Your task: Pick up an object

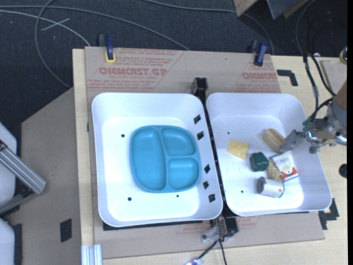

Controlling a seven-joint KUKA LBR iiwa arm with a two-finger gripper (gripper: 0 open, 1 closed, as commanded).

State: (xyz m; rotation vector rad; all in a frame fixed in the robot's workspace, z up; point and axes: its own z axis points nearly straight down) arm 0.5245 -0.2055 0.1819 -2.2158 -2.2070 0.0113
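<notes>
The right bin (242, 106) holds several small items: a yellow wedge (238, 148), a tan cylinder (271, 138), a dark green lump (258, 161), a red-and-white packet (283, 168) and a white-and-grey roll (269, 187). My gripper (300, 139) hangs over the bin's right rim, just right of the tan cylinder and above the packet. Its grey tip reaches toward the cylinder. Nothing shows as held.
The left bin (110, 115) carries a blue divided plate (165, 158). Black clips (199, 136) line the seam between the bins. Blue clamps (110, 48) pin the cardboard sheet at the back. Cables (317, 87) hang near the arm on the right.
</notes>
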